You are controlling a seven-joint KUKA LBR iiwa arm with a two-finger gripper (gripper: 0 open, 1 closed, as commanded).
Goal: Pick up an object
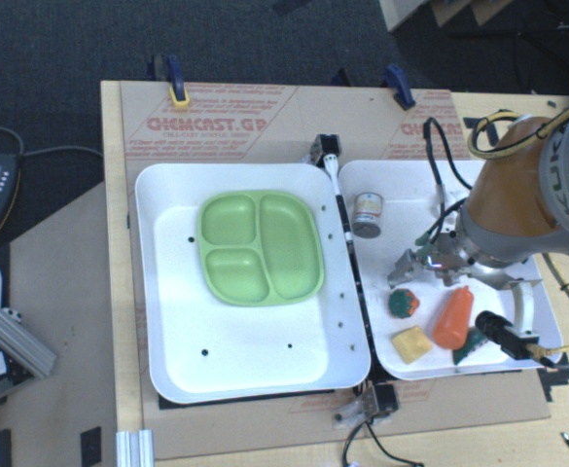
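While the gripper (pixel 412 266) hovers with fingers spread, holding nothing | green-and-red toy (pixel 404 304) just below it | drop straight down, centre it, avoid the carrot (pixel 453 319) beside.

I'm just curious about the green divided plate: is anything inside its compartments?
No. The green plate in the left bin shows three bare compartments. What lies beneath the plate is covered.

Green divided plate (pixel 262 247) matt plastic; bins (pixel 167 261) smooth white plastic (slight sheen); small can (pixel 367 214) dull metal.
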